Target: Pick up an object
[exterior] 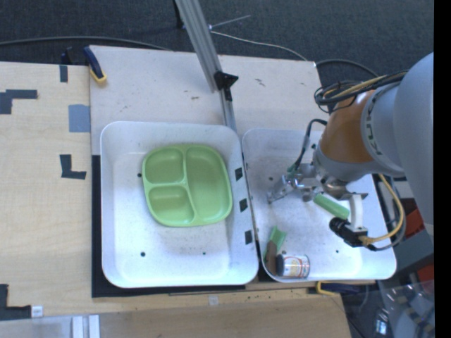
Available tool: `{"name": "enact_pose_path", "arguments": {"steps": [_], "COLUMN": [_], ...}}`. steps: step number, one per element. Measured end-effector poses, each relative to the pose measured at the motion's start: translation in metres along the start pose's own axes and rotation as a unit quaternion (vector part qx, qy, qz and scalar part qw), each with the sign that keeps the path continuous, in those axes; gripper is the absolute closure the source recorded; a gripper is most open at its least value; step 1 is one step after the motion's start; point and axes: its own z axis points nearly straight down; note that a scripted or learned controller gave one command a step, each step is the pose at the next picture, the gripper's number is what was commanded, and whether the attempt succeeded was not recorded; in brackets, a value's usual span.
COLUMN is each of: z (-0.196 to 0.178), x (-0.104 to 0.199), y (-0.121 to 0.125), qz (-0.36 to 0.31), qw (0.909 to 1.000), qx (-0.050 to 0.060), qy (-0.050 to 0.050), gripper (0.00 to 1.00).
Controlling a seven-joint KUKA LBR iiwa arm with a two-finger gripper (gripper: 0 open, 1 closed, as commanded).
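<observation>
My gripper (285, 187) hangs low over the middle of the right bin (366, 263), with the grey arm and its orange band (344, 134) coming in from the right. A light green cylinder (330, 205) lies just right of the gripper, partly under the wrist. A small dark green piece (276, 239) lies near the bin's front left. A small can (292, 265) with a dark end lies on its side in the front left corner. Nothing is seen held by the gripper.
The left bin (120, 210) holds a green divided plate (187, 184). A metal rail (201, 37) slants down from the top to the bins' shared wall. Cables (384, 224) loop beside the arm at the right bin's right side.
</observation>
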Motion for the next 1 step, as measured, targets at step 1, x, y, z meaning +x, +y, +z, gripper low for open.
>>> {"name": "enact_pose_path", "arguments": {"steps": [1], "z": [-0.0128], "x": [0.0004], "y": [0.0009], "qz": [-0.001], "qw": [1.0], "qx": [-0.001], "qy": [0.0], "gripper": [1.0]}}
